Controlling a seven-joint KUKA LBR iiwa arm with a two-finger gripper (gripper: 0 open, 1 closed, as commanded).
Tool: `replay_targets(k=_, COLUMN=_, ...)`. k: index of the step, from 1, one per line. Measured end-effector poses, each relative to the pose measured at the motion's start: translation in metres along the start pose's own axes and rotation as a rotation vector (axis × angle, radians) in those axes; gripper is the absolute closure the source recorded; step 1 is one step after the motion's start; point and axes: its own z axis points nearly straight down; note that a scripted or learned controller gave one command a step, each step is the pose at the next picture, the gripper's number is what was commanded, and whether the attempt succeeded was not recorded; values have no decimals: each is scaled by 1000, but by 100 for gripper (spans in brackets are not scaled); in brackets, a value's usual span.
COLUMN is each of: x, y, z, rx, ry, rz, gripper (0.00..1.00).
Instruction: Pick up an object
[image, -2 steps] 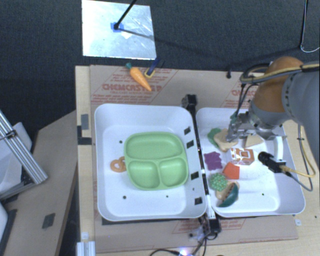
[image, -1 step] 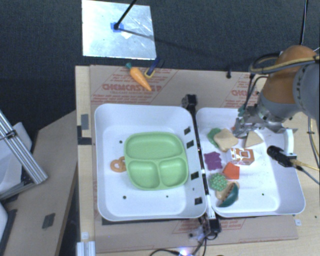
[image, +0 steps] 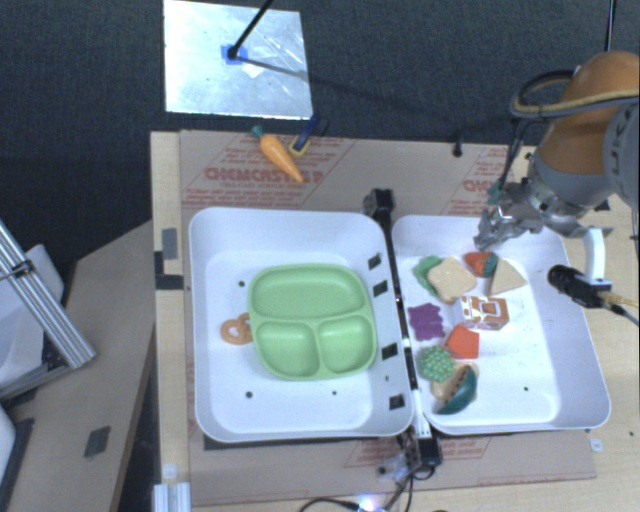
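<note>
The right bin (image: 570, 385) holds several toy foods: a tan bread slice (image: 453, 279), a red-and-green piece (image: 480, 263), a pale wedge (image: 507, 277), a purple piece (image: 427, 320), an orange block (image: 462, 342), a patterned orange-and-white piece (image: 485, 312), a green broccoli-like piece (image: 435, 362) and a teal-rimmed piece (image: 458, 392). My gripper (image: 492, 235) hangs at the bin's back, just above the red-and-green piece. Nothing shows between its fingers.
The left bin (image: 215, 400) holds a green three-compartment tray (image: 309, 320) and a small orange pretzel (image: 237, 330) beside it. A toy carrot (image: 279, 156) lies on the cardboard behind the bins. A black fixture (image: 575, 285) juts over the right bin's far edge.
</note>
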Motion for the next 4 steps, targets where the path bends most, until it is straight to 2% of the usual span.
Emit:
replay_targets(k=1, x=0, y=1, z=-19, rx=3, ry=1, rz=1, gripper=100)
replay_targets(k=2, x=44, y=-32, z=-13, rx=9, ry=3, rz=-2, gripper=100)
replay_targets(k=3, x=94, y=-60, z=-25, rx=8, ry=3, rz=-4, gripper=100)
replay_targets(k=4, x=110, y=-66, z=-9, rx=8, ry=2, rz=-2, gripper=100)
